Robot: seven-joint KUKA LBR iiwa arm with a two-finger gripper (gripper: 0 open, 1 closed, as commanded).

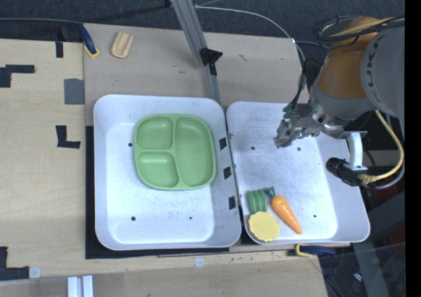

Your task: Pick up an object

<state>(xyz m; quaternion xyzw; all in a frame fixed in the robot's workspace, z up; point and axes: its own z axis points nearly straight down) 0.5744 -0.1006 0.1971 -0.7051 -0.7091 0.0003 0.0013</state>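
Pickable items cluster at near edge of right bin (342, 223): carrot (287, 214), yellow disc (264, 226), green ridged piece (256, 201), touching or just beside one another. Green divided plate (175, 151) occupies left bin (105, 157). Note gripper (287, 135) hovers over far part of right bin, well apart from cluster, nothing grasped; you cannot tell pincer state. Arm enters from right, wrist angled down-left.

You saw a bench (39, 157) of pale wood, matt and smooth. Both bins (112, 223) looked like white plastic, a little scuffed with dark specks. The plate (175, 151) was green plastic with a soft sheen. The carrot (287, 213) and the yellow disc (264, 226) looked like smooth matt plastic. The pole (184, 6) was grey metal.
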